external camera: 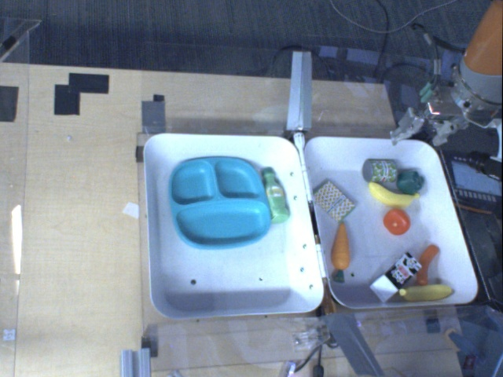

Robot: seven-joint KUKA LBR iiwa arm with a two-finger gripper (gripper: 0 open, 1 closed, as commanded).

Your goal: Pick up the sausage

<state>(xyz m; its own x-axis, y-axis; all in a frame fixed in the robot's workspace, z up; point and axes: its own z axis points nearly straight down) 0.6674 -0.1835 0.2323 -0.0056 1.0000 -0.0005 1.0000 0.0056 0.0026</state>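
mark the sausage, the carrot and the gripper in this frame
sausage (427,262), camera view, middle of its reddish body.
carrot (340,247), camera view, middle of the orange root.
gripper (422,124), camera view, midway between its fingertips, above the right bin's far rim.

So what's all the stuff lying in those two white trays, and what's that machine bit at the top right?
Trays: two, white, side by side; left, right.
Divided plate: one, blue, in the left tray.
Bottle: one, pale green, beside the plate's right edge.
Can: one, greenish, top of the right tray.
Dark green item: one, next to the can; too small to identify.
Bananas: two, yellow; one below the can, one at the bottom right.
Tomato: one, red-orange, middle right.
Patterned packet: one, upper left.
Carrot: one, orange, lower left.
Sausage: one, reddish-orange, lower right.
Small box: one, black and white, by the sausage.
Gripper: one, above the right tray's top rim.
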